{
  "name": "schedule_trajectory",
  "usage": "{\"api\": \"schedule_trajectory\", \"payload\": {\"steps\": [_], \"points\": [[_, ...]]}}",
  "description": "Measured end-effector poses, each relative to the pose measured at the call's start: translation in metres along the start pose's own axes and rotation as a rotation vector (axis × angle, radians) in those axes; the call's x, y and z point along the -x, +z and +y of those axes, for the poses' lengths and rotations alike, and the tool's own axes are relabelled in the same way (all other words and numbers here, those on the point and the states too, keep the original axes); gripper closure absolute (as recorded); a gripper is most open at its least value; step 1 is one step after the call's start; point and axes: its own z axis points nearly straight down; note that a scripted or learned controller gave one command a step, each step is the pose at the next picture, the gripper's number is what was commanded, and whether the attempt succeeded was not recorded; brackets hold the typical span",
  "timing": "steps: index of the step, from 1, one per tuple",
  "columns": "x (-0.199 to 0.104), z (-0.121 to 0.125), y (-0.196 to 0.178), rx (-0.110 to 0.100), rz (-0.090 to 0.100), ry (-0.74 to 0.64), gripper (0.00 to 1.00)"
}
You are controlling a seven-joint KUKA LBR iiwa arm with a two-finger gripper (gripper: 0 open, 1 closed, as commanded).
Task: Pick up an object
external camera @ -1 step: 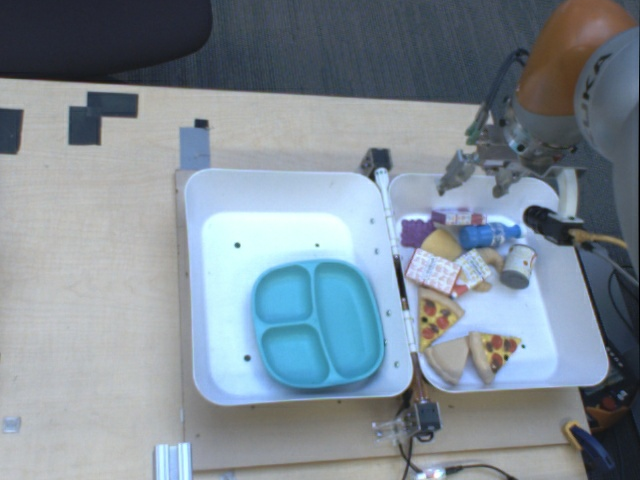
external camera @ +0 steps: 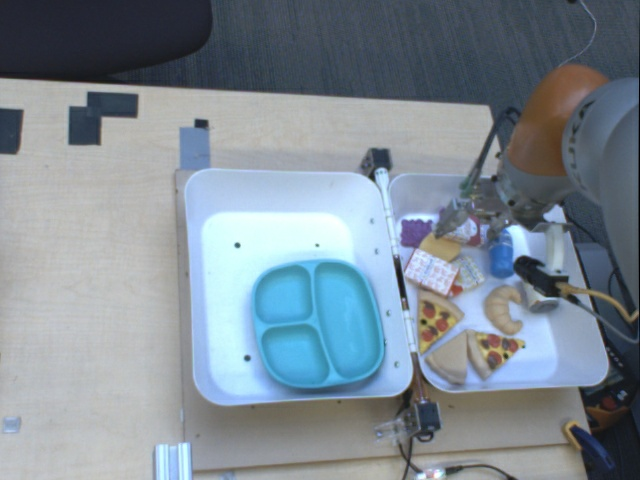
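The arm point(external camera: 590, 138) reaches in from the right and its claw point(external camera: 468, 218) sits low over the back of the right bin point(external camera: 580, 368), right among the toys, though from here I can't tell whether it's spread or closed, or gripping anything. Candidates crowd under it: a purple piece point(external camera: 416, 232), a patterned box point(external camera: 432, 268) and a blue bottle point(external camera: 500, 252), with a croissant point(external camera: 505, 310) and pizza slices point(external camera: 440, 320) toward the bin's front. The left bin point(external camera: 215, 268) carries just a blue tray point(external camera: 318, 322), probably parked there as a drop-off.
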Motion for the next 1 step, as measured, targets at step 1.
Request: {"api": "schedule_trajectory", "payload": {"steps": [1], "points": [[-0.0003,0.0013,-0.0097,0.003,0.000,-0.002,1.00]]}}
